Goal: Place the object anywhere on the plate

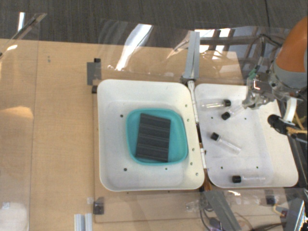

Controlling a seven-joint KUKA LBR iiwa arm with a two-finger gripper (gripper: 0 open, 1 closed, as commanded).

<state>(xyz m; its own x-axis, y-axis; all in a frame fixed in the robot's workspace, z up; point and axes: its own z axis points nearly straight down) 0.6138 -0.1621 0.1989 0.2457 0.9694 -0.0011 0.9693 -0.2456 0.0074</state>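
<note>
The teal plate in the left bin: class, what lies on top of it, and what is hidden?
A dark ribbed rectangular block lies flat on the teal plate, well within its rim. The block covers the plate's middle, so that surface cannot be seen. The plate sits in the left white bin.

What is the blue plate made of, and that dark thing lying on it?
The teal plate looks like smooth plastic: even colour, soft rounded rim, faint sheen. The dark ribbed slab on it looks matte, perhaps rubber or foam; its parallel ridges show no shine. I can't tell which for sure.
</note>
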